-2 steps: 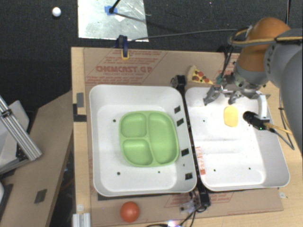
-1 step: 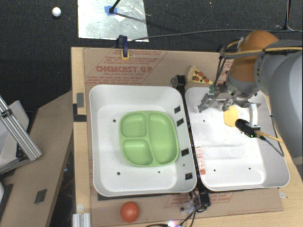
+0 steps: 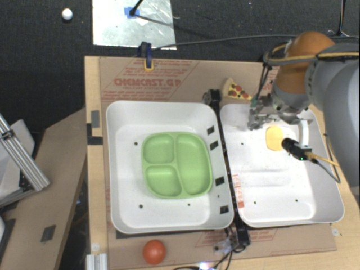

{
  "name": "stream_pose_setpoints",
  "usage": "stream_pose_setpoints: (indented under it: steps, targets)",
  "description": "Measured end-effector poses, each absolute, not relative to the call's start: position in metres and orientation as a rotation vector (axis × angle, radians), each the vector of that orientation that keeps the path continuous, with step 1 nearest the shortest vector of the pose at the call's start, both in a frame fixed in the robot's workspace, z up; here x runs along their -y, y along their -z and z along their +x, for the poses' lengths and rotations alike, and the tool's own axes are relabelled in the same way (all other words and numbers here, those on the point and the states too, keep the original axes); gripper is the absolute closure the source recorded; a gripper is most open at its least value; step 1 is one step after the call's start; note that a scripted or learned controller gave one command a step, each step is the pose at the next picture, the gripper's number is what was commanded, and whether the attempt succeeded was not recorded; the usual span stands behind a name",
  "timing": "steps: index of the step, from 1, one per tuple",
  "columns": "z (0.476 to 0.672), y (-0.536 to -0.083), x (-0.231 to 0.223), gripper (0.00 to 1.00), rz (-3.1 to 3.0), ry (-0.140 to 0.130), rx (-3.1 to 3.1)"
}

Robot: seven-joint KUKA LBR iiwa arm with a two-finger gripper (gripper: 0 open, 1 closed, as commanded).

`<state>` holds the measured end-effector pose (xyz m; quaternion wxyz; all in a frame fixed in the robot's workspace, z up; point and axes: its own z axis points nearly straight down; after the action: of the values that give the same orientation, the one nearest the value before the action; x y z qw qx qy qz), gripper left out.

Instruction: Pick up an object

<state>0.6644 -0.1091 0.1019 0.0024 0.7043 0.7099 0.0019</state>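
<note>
Two white bins on a bench. Gripper (image 3: 257, 118) over right bin (image 3: 281, 207), finger state unclear. Yellow piece (image 3: 274, 138) lies just beside it, toward the bin's near side.

Arm down over the right bin, green tray waiting in the left.

The gripper (image 3: 258, 117) hung low at the far side of the right bin (image 3: 281, 207), just beside a yellow object (image 3: 274, 138) lying on the bin floor. A green divided tray (image 3: 176, 163) sat in the left bin (image 3: 121, 207). A pizza-slice toy (image 3: 236, 89) lay on the board beyond the bins, and a red ball (image 3: 153, 251) rested in front.
</note>
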Motion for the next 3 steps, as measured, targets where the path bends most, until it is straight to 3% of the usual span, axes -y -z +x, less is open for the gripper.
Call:
stream_pose_setpoints:
  steps: [2, 3]
  targets:
    - [0.667, -0.221, 0.113, 1.0, 2.211, -0.007, -2.223]
    - [0.664, -0.215, 0.066, 1.0, 2.212, -0.004, -2.23]
